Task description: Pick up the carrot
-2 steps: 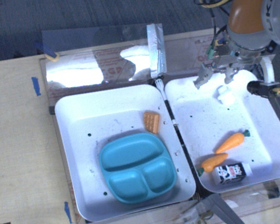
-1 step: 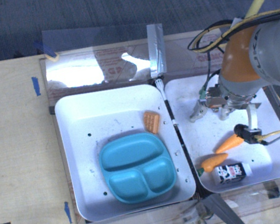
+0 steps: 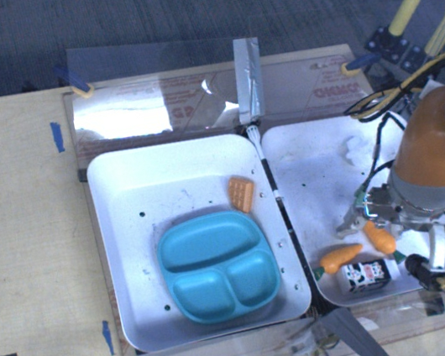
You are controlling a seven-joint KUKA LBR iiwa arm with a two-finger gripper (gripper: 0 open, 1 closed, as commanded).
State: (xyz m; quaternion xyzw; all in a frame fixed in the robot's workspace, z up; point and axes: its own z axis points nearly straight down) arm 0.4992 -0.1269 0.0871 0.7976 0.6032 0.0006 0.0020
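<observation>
Pincer (image 3: 379,232) grips one carrot (image 3: 379,237); nearby carton's (image 3: 367,274) print is unreadable.

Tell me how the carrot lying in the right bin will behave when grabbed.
The carrot looks like a small moulded toy, so probably stiff and light. Its rounded, tapered shape may roll or slip from a pinch. It lies close to a small black-and-white carton, which could get nudged.

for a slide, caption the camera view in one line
KUKA arm's gripper over an orange carrot in the right bin; blue tray in the left bin.
</observation>
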